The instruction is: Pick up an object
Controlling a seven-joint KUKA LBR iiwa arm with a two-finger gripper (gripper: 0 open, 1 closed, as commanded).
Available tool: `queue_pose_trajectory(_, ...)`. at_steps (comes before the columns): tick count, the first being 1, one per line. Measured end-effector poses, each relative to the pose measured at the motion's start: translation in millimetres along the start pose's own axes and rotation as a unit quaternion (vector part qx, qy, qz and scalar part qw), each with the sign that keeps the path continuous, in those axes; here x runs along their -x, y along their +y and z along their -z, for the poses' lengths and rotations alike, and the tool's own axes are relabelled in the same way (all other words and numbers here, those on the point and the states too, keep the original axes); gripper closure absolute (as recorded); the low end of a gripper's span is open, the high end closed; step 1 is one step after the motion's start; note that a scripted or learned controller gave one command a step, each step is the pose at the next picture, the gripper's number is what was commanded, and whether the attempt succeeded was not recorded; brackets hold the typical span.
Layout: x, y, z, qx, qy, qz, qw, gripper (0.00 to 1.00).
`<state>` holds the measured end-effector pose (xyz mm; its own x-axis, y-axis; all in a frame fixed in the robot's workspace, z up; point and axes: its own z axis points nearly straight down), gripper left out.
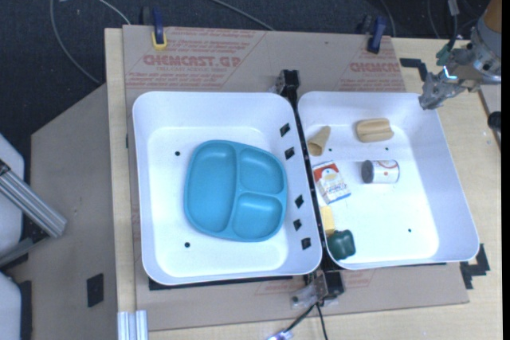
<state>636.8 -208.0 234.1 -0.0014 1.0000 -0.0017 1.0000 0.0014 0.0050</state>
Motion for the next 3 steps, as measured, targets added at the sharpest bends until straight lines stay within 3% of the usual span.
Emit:
queue_pose_trajectory(2,-105.7,-31.3,14.3,-0.003,0.003,0.002,1.0000,1.00)
queue_pose_trajectory(3,-161.4,-44.1,1.3,-0.004,0.003,0.002,1.0000,1.00)
